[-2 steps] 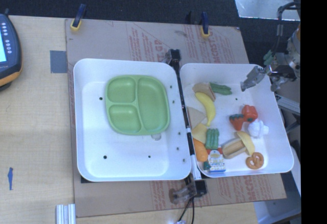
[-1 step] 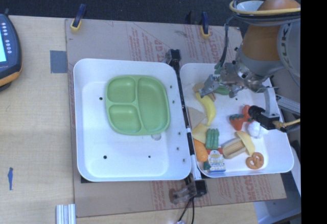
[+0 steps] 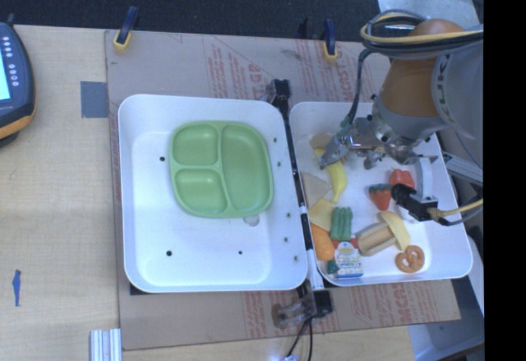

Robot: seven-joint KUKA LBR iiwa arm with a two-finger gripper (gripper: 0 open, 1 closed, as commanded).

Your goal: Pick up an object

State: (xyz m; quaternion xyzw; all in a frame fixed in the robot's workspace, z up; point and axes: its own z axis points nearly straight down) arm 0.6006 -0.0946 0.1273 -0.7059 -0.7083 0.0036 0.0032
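Note:
The right white bin (image 3: 457,246) holds several toy foods. A yellow banana (image 3: 337,179) lies near its middle, with a green vegetable (image 3: 341,222) and an orange carrot (image 3: 323,245) below it. Red pieces (image 3: 381,196) sit to the right, and a pretzel (image 3: 409,257) lies at the front right. A tan cylinder (image 3: 374,239) and a small carton (image 3: 348,261) are near the front. My gripper (image 3: 334,154) hangs over the bin's upper part, just above the banana's top end, under the grey and orange wrist (image 3: 411,88).
The left white bin (image 3: 140,261) holds a green divided plate (image 3: 222,168). A black clamp (image 3: 280,91) sits at the divider between the bins. A teach pendant (image 3: 12,80) lies at the far left of the bench. Black and yellow cables (image 3: 436,210) cross the right bin's right side.

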